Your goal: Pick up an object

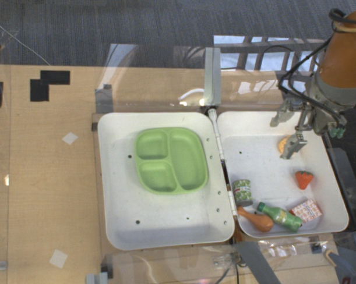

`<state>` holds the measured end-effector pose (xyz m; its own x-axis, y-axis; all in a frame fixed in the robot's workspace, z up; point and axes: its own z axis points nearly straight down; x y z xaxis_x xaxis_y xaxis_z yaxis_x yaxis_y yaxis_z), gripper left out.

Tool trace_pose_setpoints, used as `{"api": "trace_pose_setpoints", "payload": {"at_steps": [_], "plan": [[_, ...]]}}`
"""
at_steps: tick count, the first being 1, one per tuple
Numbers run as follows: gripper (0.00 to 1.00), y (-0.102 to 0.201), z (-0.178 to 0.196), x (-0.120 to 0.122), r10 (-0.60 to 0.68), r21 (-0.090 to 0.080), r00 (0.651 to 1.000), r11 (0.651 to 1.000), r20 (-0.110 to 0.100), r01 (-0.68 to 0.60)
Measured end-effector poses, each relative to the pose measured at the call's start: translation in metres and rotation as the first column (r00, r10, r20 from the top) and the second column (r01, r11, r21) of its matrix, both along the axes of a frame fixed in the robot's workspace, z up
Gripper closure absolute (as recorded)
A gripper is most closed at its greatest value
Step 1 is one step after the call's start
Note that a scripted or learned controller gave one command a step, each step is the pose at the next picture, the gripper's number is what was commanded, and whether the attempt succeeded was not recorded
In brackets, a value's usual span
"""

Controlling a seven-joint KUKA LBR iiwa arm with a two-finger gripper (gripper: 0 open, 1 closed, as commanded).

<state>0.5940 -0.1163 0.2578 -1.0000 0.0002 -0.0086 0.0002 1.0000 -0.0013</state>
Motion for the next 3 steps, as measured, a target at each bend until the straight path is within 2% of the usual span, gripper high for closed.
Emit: {"api": "trace_pose_setpoints", "payload": {"at_steps": [1,2,3], "plan": [[0.00,0.030,-0.106,-0.038,-0.221,0.003,0.975,0.975,-0.007,0.221],[0.00,-0.018,-0.162,-0.054,-0.485,0.003,0.875,0.875,-0.006,0.485],[1.00,-0.016,-0.149,-0.050,-0.476,0.005,0.879,0.879,0.004,0.476]]}}
